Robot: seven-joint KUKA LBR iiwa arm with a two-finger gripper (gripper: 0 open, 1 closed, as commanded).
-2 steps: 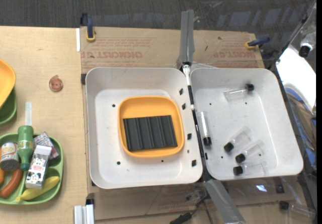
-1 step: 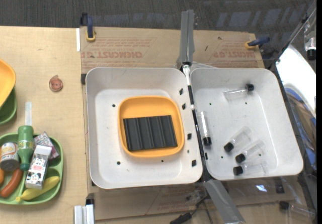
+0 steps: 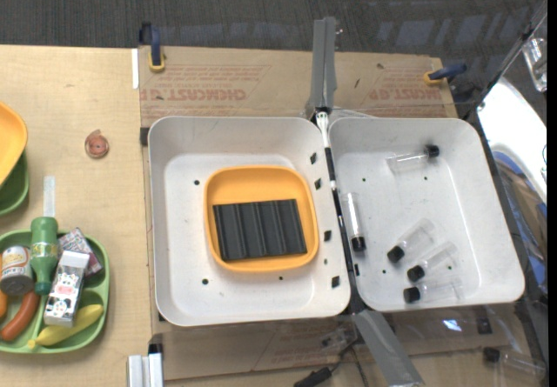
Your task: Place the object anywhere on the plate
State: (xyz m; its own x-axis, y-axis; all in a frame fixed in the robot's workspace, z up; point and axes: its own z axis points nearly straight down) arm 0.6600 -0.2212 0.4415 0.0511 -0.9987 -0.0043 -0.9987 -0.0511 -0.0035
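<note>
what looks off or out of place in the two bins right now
One clear vial lies up on the divider between the bins, apart from the others loose in the right bin. The orange plate holds a dark ribbed slab.

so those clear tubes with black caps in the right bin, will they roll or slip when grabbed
The clear tubes lie on their sides in the right bin and look round, so a push would probably roll them. Their smooth transparent walls suggest a slippery grip. They look hollow, so likely light, and three lying close together may knock each other when one is nudged.
</note>
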